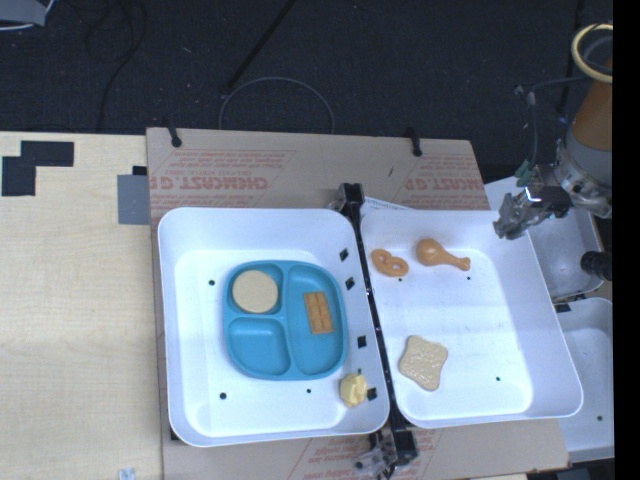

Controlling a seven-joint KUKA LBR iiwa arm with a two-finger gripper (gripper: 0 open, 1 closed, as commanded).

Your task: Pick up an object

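- Arm (592,118): enters from the right edge of the camera view; only its wrist section with the orange band shows, the rest being cut off by the frame.
- Gripper (512,218): sits at the outer right rim of the right bin, near its far corner, above the rim rather than inside the bin. It reads as a small dark and grey cluster; whether it is released or clenched cannot be told, and nothing can be seen in its grasp.
- Right bin (520,368): white and shallow, lying directly left of and below the gripper.
- Drumstick-shaped piece (441,255): tan, the item nearest the gripper, just to its left on the bin floor, apart from it.
- Pretzel-shaped piece (389,263): orange-brown, further left of the gripper, beside the drumstick-shaped piece and near the divide between the bins.
- Toast-shaped piece (423,362): pale beige, well toward the near side from the gripper, lying flat in the right bin.
- Left bin (190,258): white, on the far side of the right bin from the gripper.
- Blue tray (265,353): three compartments, centred in the left bin.
- Round beige disc (254,291): in the tray's far-left compartment.
- Orange cracker-like piece (319,313): in the tray's right compartment.
- Yellow lump (353,389): outside the tray, at the left bin's near corner by the divide; its shape is too small to make out.
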